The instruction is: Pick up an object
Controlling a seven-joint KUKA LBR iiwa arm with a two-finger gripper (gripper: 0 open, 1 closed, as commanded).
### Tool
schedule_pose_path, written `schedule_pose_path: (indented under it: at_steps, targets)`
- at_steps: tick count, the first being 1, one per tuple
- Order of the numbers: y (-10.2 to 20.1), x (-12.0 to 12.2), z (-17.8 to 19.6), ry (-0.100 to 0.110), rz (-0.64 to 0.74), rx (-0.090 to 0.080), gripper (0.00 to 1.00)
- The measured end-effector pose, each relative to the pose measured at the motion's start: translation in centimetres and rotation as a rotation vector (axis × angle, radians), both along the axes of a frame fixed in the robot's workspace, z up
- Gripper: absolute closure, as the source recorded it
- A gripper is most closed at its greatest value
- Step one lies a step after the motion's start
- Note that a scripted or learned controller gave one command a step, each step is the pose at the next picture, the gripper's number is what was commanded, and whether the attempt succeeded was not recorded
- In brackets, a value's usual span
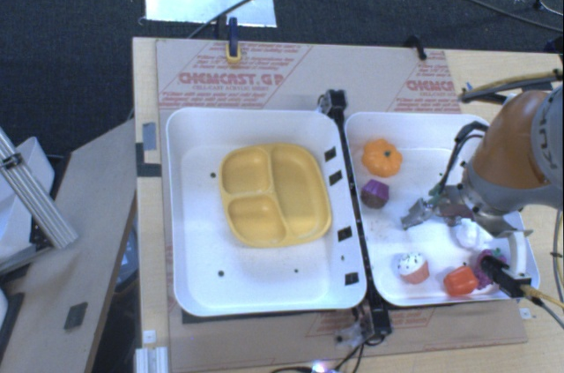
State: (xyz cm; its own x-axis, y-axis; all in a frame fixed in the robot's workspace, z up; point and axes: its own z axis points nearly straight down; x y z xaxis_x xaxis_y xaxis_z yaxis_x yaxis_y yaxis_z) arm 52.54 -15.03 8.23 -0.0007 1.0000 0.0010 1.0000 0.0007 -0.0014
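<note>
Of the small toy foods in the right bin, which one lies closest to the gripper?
The purple toy, just left of the gripper; the orange pumpkin and white-topped cupcake sit farther off.

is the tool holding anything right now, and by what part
Nothing is seen held. The tool hovers over the right bin, beside the purple thing.

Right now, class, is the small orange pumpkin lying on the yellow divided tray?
No: the small orange pumpkin lies in the right white bin, while the yellow divided tray sits in the left bin.
</note>
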Motion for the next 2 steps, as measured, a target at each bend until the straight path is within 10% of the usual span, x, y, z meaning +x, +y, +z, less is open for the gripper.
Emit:
schedule_pose_path:
  at_steps: [1,2]
  targets:
    - [-0.1,0.1,1.3,-0.004,-0.001,-0.002,1.00]
    - [-0.3,0.3,5.6,-0.007,0.003,-0.002,1.00]
